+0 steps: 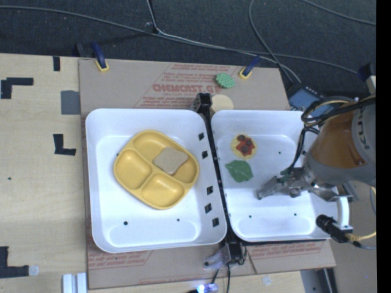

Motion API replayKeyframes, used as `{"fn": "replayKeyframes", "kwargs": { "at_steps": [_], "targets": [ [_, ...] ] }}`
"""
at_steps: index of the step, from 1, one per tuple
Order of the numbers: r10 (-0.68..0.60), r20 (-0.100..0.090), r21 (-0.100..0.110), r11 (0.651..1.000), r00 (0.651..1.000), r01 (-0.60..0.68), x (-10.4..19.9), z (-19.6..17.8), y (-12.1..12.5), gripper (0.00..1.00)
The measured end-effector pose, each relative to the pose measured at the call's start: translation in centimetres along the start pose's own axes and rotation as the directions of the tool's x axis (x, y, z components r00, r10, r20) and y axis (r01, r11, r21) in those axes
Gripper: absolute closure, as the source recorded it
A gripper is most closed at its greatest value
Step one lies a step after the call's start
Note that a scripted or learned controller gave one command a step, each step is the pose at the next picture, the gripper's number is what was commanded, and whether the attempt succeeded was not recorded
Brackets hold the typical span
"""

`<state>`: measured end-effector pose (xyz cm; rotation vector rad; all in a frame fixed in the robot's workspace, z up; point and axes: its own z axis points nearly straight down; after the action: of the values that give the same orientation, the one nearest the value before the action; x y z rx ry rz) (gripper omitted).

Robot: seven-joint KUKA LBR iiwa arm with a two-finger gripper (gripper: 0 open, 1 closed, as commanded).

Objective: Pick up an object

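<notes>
1. Reaching in from the right edge, the grey arm with its orange band bends low over the right bin.
2. Its tool points leftward, low over the white floor of the right bin, just right of the green leaf-shaped piece.
3. I cannot tell how the tool is set; nothing is seen in its tip.
4. The green leaf-shaped piece lies in the right bin's left half, near the divider between the two bins.
5. Just above that leaf sits a small round yellow piece with red topping, apart from the tool.
6. Left of the right bin, touching it along the divider, is the left bin, which carries a yellow sectioned plate.
7. A tan slice like bread rests on that plate.
8. Both bins stand on a brown cardboard sheet on the pale wooden table.
9. Beyond the right bin's far left corner, on the cardboard, lie a small green dotted object and a pale round one.
10. Behind the table is dark carpet crossed by cables.
</notes>
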<state>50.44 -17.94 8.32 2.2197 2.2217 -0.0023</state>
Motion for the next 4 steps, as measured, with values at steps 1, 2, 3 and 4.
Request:
{"fn": "replayKeyframes", "kwargs": {
  "at_steps": [1,2,3,4],
  "targets": [
    [0.000,0.002,-0.004,1.000,1.000,0.000,-0.1,-1.3,0.1,1.00],
    [-0.001,0.000,-0.005,1.000,1.000,0.001,0.3,-7.4,0.8,1.00],
    [-0.001,0.001,-0.006,1.000,1.000,0.001,0.1,-13.8,1.1,1.00],
    [0.000,-0.002,0.000,1.000,1.000,0.000,0.1,-14.2,1.2,1.00]
  ]
}}
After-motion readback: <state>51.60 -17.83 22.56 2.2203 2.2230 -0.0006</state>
